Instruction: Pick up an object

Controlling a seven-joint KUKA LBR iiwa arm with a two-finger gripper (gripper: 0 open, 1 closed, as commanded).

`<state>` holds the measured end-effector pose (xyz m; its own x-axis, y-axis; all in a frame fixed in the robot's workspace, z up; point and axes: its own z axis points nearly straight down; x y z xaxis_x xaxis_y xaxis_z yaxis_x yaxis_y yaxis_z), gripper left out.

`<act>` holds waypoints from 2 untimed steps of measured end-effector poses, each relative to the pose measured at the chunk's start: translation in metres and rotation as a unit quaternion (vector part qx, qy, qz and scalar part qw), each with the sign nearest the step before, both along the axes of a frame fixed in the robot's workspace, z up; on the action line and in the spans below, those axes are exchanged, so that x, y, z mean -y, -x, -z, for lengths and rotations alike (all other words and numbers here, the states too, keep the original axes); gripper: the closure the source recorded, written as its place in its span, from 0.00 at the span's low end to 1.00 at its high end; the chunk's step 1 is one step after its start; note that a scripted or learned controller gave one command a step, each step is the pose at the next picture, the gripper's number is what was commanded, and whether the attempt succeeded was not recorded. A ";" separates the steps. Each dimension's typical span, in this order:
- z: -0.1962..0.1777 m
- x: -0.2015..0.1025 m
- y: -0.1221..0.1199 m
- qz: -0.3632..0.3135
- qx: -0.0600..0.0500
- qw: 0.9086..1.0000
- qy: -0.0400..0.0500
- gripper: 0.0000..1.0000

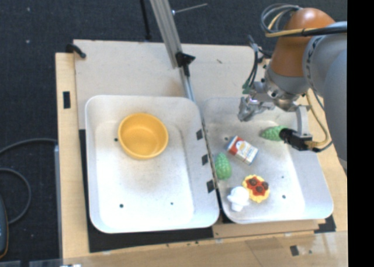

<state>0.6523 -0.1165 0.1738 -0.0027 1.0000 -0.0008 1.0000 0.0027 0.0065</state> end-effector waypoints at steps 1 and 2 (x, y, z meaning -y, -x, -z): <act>-0.036 0.001 -0.001 0.000 -0.002 1.000 0.000 1.00; -0.053 -0.050 0.007 -0.003 -0.003 1.000 -0.002 1.00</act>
